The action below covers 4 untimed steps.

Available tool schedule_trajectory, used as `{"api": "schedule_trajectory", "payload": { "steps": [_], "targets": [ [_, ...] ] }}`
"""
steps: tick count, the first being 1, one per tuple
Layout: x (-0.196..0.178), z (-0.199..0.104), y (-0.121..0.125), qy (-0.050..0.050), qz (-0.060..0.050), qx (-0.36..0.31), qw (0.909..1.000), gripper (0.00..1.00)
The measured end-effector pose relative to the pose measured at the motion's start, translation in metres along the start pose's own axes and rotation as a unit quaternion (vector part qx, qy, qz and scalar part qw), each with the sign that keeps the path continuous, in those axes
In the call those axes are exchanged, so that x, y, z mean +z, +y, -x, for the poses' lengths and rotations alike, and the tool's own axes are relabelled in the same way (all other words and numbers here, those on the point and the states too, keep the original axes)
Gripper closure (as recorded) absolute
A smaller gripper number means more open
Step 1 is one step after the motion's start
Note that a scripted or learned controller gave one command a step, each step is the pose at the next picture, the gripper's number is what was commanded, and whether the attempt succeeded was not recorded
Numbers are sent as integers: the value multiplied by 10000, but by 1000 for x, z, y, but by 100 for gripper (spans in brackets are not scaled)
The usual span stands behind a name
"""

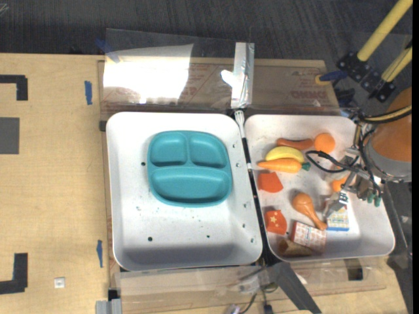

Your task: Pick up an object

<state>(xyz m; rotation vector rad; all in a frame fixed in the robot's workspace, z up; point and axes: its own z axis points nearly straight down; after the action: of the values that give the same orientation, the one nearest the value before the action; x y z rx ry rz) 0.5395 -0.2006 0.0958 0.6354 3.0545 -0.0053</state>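
- The table (46, 175) is the biggest thing under me, tan board with black corner marks along its left side, carrying two shallow white bins side by side.
- The left bin (124, 241) holds a teal divided plate (190, 167), lying flat with its three compartments bare.
- The right bin (383, 237) holds everything I could pick: toy food scattered across its floor.
- My arm (393, 142) reaches in from the right, its orange band over the bin's right edge, wrist tilted down and inward with a loop of black cable draped ahead of it.
- My end effector (337, 205) sits low over the right part of that bin, just beside a small blue-and-white card (338, 222). I cannot tell how my fingers stand; the wrist hardware and cable clutter that spot.
- Nearest candidates: an orange chicken drumstick (306, 208) just to the left of my tip, and a patterned little box (309, 236) below it.
- Further off lie a yellow banana (287, 154) touching a carrot (281, 165), a second orange vegetable (314, 142) behind them, an orange wedge (270, 182) and a red packet (275, 222).
- Progress, as I judge it: nothing is lifted, every piece rests on the bin floor. The grasp and the lift both remain.
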Motion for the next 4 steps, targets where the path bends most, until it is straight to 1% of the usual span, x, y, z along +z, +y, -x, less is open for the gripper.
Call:
{"api": "schedule_trajectory", "payload": {
  "steps": [1,2,3,4],
  "targets": [
    [7,-18,-2,49,3,172,9998,0],
    [-7,-14,-1,-22,4,163,9999,100],
    [-6,-14,-1,-15,4,165,9999,0],
    [8,23,4,58,-2,-186,9998,0]
  ]
}}
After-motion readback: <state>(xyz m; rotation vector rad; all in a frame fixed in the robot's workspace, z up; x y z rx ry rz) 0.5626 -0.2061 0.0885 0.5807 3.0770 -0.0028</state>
